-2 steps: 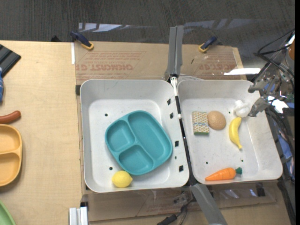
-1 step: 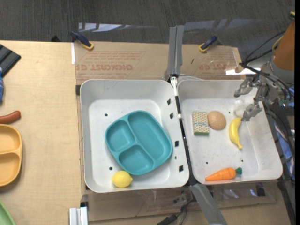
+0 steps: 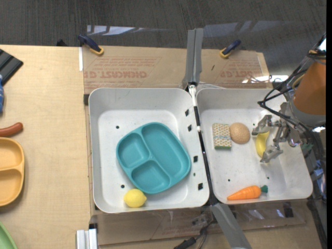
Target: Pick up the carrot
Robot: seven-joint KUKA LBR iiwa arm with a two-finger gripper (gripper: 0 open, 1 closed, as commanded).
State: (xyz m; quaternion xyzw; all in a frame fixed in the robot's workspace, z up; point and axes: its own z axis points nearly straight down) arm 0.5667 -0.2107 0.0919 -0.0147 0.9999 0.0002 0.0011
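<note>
Carrot lies toward the near edge from the hand, in the right bin.

Camera view: the carrot (image 3: 244, 193) rests along the right bin's (image 3: 306, 183) near wall, its long axis running along that wall, green tip toward the right corner. The hand (image 3: 269, 139) hangs open and holding nothing near the bin's right wall, over a yellow fruit (image 3: 260, 145), so the move looks like a short shift toward the near wall. Counted: one carrot, one egg (image 3: 239, 133), one sponge (image 3: 221, 136), one lemon (image 3: 135, 198), one teal tray (image 3: 152, 157), two bins.
</note>
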